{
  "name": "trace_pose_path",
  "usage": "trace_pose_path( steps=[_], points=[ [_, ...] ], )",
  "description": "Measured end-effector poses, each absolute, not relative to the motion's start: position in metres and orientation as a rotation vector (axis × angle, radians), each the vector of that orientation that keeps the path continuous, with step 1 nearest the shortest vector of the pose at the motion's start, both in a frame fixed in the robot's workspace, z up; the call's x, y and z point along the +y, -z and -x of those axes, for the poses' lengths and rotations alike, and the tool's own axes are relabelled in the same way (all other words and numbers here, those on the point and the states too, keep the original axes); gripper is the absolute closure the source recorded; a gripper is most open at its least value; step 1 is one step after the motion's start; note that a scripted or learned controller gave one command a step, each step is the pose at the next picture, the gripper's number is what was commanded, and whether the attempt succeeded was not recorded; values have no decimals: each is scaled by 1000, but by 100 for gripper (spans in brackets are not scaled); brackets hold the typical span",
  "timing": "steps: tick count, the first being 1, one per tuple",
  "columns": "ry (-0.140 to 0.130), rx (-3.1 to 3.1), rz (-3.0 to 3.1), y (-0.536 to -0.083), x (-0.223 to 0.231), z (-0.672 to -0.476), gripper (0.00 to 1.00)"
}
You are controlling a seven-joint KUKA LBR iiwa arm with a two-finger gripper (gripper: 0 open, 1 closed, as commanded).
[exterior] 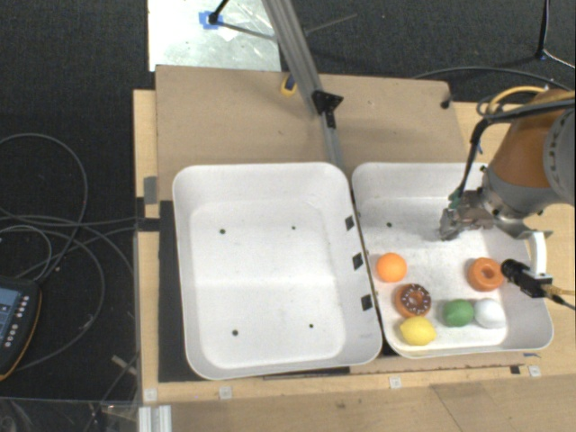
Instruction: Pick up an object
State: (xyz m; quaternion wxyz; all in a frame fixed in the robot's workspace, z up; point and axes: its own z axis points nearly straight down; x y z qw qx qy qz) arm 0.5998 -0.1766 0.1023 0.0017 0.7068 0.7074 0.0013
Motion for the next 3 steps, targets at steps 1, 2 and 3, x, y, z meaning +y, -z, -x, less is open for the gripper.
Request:
trace_pose_path(
  steps=[1,2,3],
  points=[
    [-7,2221,-2210,-166,-176,-607,100],
    [-6,2222,-2210,-221,-176,-609,100],
    [-2,2232,-2212,-215,-129,-605,100]
  ],
)
